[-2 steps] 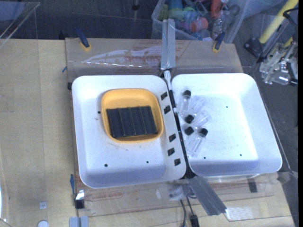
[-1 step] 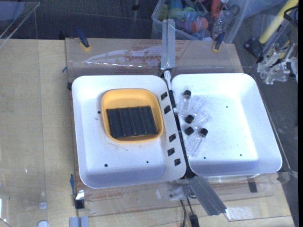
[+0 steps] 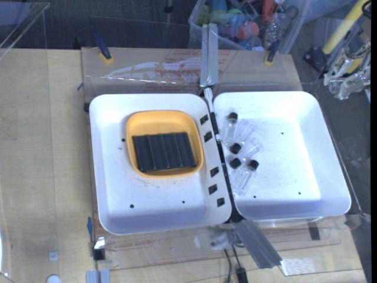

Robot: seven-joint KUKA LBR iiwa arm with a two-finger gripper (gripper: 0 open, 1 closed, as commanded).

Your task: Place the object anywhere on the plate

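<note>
An orange-yellow plate (image 3: 136,124) lies in the left white bin (image 3: 112,199), toward its back. A dark, ribbed, rectangular object (image 3: 163,151) rests flat on the plate and covers most of its middle and front. Nothing is touching the object or the plate.
The right white bin (image 3: 300,158) holds several small clear vials with black caps (image 3: 240,149) near its left wall. A divider with black tabs (image 3: 213,170) runs between the bins. A clear tub of colourful toys (image 3: 247,10) stands behind them. Yellow and white clutter (image 3: 347,75) sits at the far right.
</note>
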